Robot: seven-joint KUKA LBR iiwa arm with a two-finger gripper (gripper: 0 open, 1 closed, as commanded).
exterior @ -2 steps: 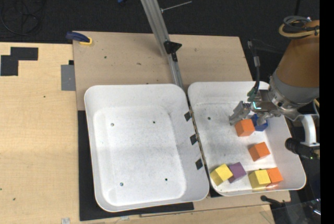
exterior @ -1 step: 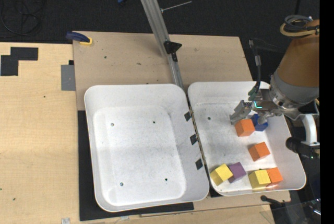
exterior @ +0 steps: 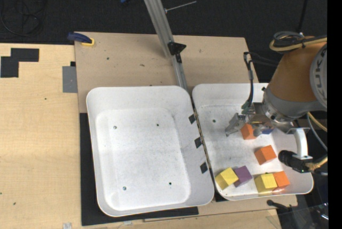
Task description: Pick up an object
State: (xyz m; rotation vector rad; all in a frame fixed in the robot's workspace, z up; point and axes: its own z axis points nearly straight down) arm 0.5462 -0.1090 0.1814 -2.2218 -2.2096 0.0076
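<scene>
- The end effector [exterior: 241,125] hangs low inside the right bin [exterior: 224,102], and an orange block [exterior: 247,132] sits at its tip; whether it is clenched on the block or released I cannot tell.
- Right bin: a second orange cube [exterior: 265,154] near the middle; along the front edge a yellow cube [exterior: 226,177] touching a purple cube [exterior: 243,174], then a yellow cube [exterior: 265,182] against an orange one [exterior: 281,179].
- The left bin [exterior: 107,102] sits just beside the right one.
- Both bins rest on a light wooden tabletop [exterior: 128,60]; a slanted metal rail [exterior: 157,14] rises from its back, with dark floor behind.
</scene>
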